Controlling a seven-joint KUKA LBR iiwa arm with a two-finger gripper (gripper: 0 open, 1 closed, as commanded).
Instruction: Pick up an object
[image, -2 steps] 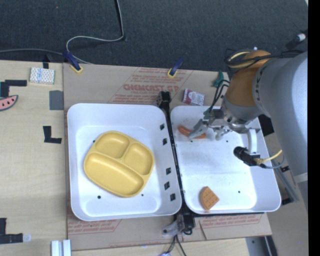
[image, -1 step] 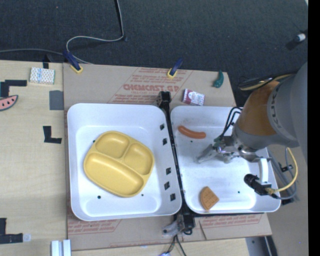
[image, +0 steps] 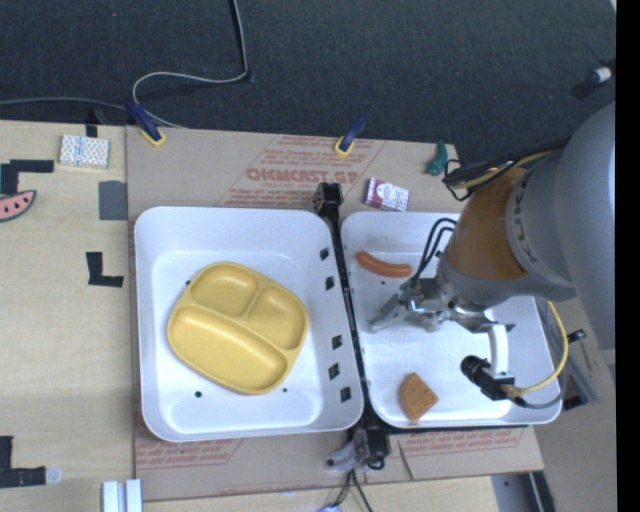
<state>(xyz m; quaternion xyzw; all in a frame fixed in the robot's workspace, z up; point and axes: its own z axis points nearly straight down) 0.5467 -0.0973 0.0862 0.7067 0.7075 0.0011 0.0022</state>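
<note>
**Operator A:** Dark carpet lies behind the bench; a black cable (image: 190, 75) trails across it; on the bench we note a cardboard sheet (image: 290, 170) with red print, held by two yellow-and-blue clips (image: 148, 125) at its far edge. Confirm the bins.

**Operator B:** Confirmed; two white bins sit side by side on the cardboard, touching along a black joint. We see the left bin (image: 160, 330) holding a yellow divided tray (image: 237, 326), lying flat and turned at an angle; it has three compartments.

**Operator A:** And the right bin (image: 380, 228)?

**Operator B:** We log two candidates for picking; a sausage (image: 384, 265) lies near the far left corner; a brown cracker-like piece (image: 417, 397) lies near the near edge, well apart from the sausage.

**Operator A:** Gripper status?

**Operator B:** We place the gripper (image: 388, 317) over the middle of the right bin, between the two items, its metal tips pointing left; nothing shows between the fingers; whether they stand apart or together we cannot tell. A small red-and-white packet (image: 385, 194) rests on the cardboard just beyond the right bin.
</note>
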